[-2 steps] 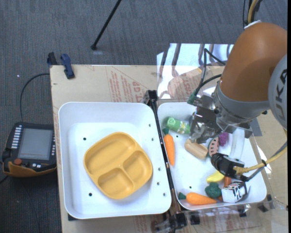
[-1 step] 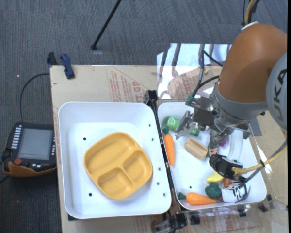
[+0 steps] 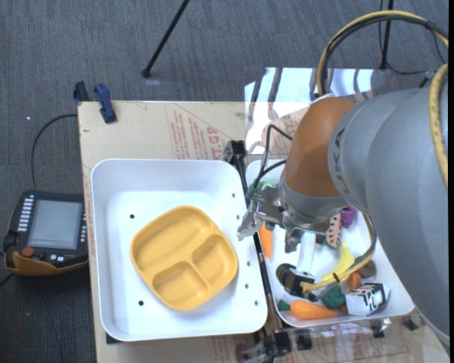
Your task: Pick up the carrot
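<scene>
**Arm low over the right bin, carrots among the clutter**

No writing can be read except faint red print on the cardboard sheet (image 3: 174,127) under the bins. The bench stands on dark carpet, a teach pendant (image 3: 49,229) at left. The left bin (image 3: 106,203) holds a yellow divided plate (image 3: 183,257). In the crowded right bin (image 3: 393,297), one carrot (image 3: 312,309) lies at the lower edge, another orange piece (image 3: 266,240) just beside the gripper (image 3: 276,237), whose opening cannot be told.

floor: dark grey carpet (image 3: 136,29) | tripod legs (image 3: 170,32) | cardboard-topped bench (image 3: 166,127)
</scene>
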Available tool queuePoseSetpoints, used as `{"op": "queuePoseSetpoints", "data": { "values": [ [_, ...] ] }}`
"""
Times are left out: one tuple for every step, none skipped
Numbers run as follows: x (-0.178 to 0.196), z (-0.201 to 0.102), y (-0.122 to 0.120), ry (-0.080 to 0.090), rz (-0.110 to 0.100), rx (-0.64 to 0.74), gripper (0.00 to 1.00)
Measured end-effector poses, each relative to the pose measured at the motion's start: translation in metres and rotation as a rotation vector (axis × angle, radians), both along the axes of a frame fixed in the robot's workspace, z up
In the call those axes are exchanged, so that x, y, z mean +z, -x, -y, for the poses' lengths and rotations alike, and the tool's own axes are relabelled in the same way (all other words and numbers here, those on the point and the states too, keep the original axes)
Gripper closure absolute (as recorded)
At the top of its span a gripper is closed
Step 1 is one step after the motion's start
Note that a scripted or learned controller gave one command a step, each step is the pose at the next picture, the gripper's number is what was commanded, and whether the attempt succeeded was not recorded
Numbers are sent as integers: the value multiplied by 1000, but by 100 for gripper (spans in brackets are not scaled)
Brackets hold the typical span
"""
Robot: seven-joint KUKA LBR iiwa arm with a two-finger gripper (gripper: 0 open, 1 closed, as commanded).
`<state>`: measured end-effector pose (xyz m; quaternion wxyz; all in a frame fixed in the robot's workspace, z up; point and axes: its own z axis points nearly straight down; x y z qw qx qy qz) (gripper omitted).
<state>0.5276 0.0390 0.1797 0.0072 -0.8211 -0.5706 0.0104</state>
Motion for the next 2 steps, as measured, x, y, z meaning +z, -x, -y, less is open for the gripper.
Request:
{"op": "queuePoseSetpoints", "data": {
  "values": [
    [13,0,-2,-3,1,2,100],
    [20,1,-1,-4,-11,6,100]
  ]
}}
